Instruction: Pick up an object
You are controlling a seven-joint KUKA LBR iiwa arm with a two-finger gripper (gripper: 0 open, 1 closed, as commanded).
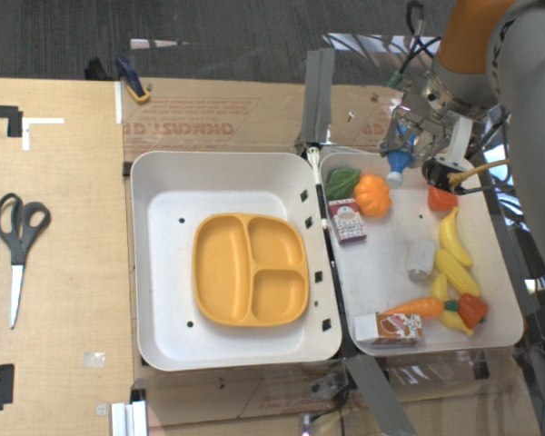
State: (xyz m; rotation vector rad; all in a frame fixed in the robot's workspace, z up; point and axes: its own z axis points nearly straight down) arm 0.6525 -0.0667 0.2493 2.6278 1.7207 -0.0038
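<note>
overhead, the grey arm (pixel 518 44) with its orange band is cut off by the top and right edges, and its wrist is a tangle of cables and metal parts, so whether the claw (pixel 418 148) is open or closed cannot be told. it hangs over the far edge of the right bin (pixel 490 339), and nothing can be made out between its tips.

just below the claw sits a small blue-and-white piece (pixel 398 160), too blurred to name. beside that, a little toward the left, lies one orange pumpkin-like fruit (pixel 372 195), touching a green leafy thing (pixel 341 182) partly tucked against the bin wall. a red item (pixel 441 198) lies just under the wrist, half hidden by a black-and-yellow part.

counted in the right bin: one small carton with a red label (pixel 347 222), one pale cylinder (pixel 421 259) that nearly blends into the white floor, a bunch of yellow bananas (pixel 456 266), one carrot (pixel 416 308), one red pepper-like piece (pixel 472 309), and one flat box (pixel 389 328) at the near edge.

the left bin (pixel 154 243) holds one yellow three-compartment tray (pixel 251 270). on the wooden bench (pixel 54 243) to the left lies one pair of black-handled scissors (pixel 18 243), well apart from both bins; a blue clip (pixel 132 80) sits at the far edge.
</note>
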